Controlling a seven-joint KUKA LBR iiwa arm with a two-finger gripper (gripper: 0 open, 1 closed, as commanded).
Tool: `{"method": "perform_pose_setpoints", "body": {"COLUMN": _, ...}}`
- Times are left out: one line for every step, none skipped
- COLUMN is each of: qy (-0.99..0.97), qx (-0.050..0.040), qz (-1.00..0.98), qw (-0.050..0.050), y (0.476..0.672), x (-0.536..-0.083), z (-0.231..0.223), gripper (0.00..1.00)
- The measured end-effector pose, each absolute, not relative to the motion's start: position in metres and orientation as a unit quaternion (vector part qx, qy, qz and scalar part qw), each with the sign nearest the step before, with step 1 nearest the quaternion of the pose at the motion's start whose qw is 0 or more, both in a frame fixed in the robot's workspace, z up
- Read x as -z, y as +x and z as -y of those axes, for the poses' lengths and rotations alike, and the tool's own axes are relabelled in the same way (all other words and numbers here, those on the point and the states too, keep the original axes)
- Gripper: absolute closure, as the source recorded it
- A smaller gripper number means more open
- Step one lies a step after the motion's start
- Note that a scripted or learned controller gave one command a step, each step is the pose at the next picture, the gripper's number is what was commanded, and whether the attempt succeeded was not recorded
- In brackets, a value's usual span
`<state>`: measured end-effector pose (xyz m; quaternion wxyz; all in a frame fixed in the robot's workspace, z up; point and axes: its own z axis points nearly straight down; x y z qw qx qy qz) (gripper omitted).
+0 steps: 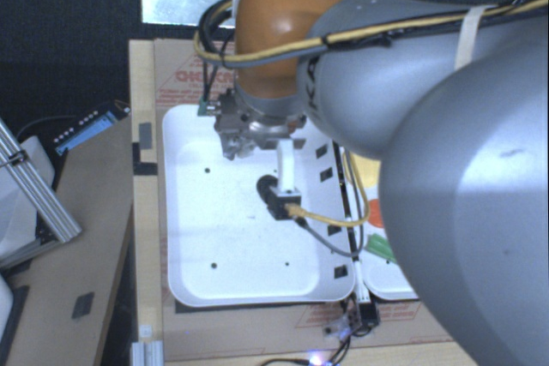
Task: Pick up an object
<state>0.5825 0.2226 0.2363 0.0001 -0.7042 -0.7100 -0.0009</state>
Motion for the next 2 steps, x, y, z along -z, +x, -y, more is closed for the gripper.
{"method": "perform_pose_setpoints", "body": {"qy": -0.708, "qx": -0.0023, "qz": 0.706, "qw": 0.001, "y": 0.597, "x": -0.15, "z": -0.175, "gripper": 1.0}}
{"method": "perform_pose_setpoints", "body": {"qy": -0.704, "qx": 0.0015, "qz": 0.71, "qw": 0.0, "y": 0.619, "x": -0.123, "z": -0.237, "gripper": 1.0}}
